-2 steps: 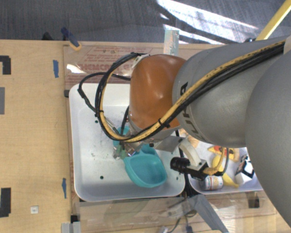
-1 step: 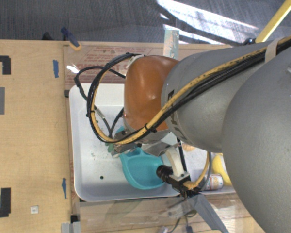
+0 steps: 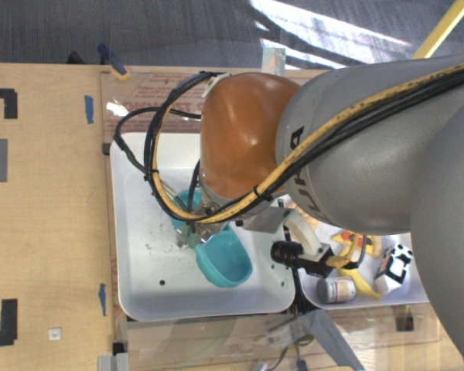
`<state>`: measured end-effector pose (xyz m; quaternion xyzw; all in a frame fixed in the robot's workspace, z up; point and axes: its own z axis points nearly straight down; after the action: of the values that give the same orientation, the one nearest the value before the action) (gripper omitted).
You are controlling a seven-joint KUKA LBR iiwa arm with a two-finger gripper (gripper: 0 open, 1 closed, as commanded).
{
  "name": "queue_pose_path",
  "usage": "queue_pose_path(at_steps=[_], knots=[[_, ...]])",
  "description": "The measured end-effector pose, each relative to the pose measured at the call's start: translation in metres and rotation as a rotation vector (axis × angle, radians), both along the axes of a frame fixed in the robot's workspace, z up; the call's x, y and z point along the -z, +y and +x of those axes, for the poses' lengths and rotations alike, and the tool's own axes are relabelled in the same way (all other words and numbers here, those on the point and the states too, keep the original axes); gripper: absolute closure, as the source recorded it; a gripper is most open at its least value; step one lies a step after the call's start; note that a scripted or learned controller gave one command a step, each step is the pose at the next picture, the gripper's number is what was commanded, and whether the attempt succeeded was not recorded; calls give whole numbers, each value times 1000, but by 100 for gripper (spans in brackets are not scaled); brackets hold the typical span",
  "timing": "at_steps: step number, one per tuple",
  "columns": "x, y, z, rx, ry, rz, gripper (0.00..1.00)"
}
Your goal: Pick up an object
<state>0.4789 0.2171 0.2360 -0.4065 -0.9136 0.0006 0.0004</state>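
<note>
Nearest the camera, right of the gripper (image 3: pixel 189 236), the right-hand shallow white bin (image 3: pixel 417 298) holds clutter: a small squat can with a pale label (image 3: pixel 337 290), a black-handled tool (image 3: pixel 303 258) and some yellow plastic pieces (image 3: pixel 354 247).

Just right of the gripper and a little nearer the camera, in the left-hand shallow white bin (image 3: pixel 139 284), lies the teal plastic cup (image 3: pixel 226 260). It is tipped on its side with its mouth towards the camera. It is the likeliest of the objects to be picked.

I judge it light, stiff and thin-walled, with a smooth skin that could slip under a loose pinch. It may also roll when nudged. The best hold would be 1 jaw inside the rim and 1 outside, or a pinch across the body.

The gripper's tip sits low over the bin floor, close against the cup's left edge. Most of it is hidden under the grey arm's orange band (image 3: pixel 243 134) and the looped black and yellow cables (image 3: pixel 158 184). Whether it is released, clenched or grasping the cup cannot be told, and contact cannot be confirmed.

Just beyond the gripper, a second teal patch (image 3: pixel 189 201) peeks out; what it is cannot be made out.
</note>
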Motion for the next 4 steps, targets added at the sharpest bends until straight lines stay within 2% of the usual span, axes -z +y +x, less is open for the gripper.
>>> queue_pose_path(at_steps=[1,2,3,4], knots=[[138,-5,5,-396,-18,10,100],[0,8,0,77,-3,2,100],[17,-6,0,-418,3,0,100],[111,10,-2,-55,3,1,100]])
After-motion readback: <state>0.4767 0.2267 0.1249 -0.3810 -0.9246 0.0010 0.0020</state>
